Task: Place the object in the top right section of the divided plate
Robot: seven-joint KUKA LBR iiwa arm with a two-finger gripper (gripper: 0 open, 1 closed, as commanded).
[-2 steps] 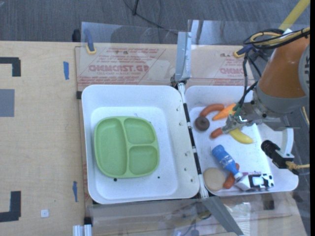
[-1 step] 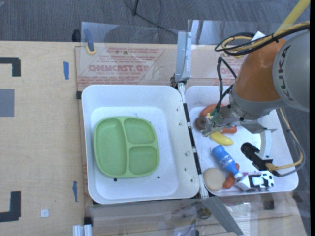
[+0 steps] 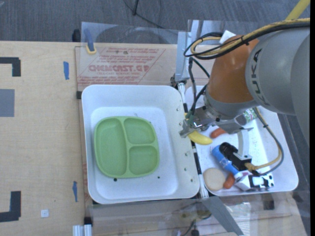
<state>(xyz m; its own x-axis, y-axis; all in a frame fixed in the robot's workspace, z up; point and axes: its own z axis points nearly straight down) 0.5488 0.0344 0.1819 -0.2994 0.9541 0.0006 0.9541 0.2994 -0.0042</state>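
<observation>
We see the divided plate (image 3: 127, 147), pale green with three sections, lying flat in the left white bin (image 3: 93, 102): one long section fills the side away from the arm, and two smaller ones face the other bin. Just past that bin's right wall lies a small yellow banana-shaped object (image 3: 201, 138), on its side, touching the tip of the pincer (image 3: 189, 127).
</observation>
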